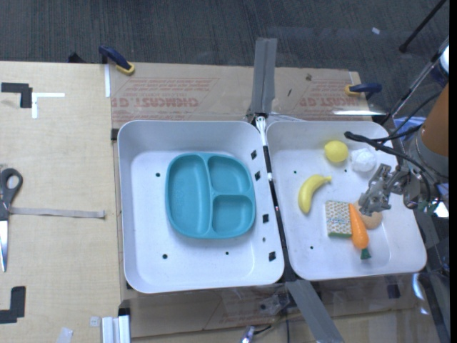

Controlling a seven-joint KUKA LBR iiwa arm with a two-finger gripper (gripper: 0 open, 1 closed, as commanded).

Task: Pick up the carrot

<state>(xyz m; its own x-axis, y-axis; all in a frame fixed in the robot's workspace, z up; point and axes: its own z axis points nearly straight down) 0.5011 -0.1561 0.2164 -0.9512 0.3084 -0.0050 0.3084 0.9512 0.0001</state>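
The arm reaches in from the right edge, its orange band just visible there, and bends down into the right-hand bin (400,259) with cables looping over the wrist. The gripper (373,204) hangs low over the bin floor, pointing left and downward; its metal fingers blur together against the clutter beneath, so whether they are apart or together cannot be told. The carrot (358,229) lies just below and slightly left of the gripper — orange, lengthwise toward the near wall, its green stub at the far-from-gripper end — and nothing shows it between the fingers. A tan rounded item (373,221) sits directly under the gripper tip, touching the carrot's upper end; what it is cannot be made out. Pressed against the carrot's left side is a yellow-and-green sponge (338,219). Farther left of the gripper lies a banana (310,190), and up and to the left a lemon (335,151) with a white object (363,160) beside it, close under the cables. Well to the left, past the dividing walls, the left-hand bin (143,263) carries a teal divided plate (211,195). Scissors (7,191) lie on the counter (57,156) at the far left.
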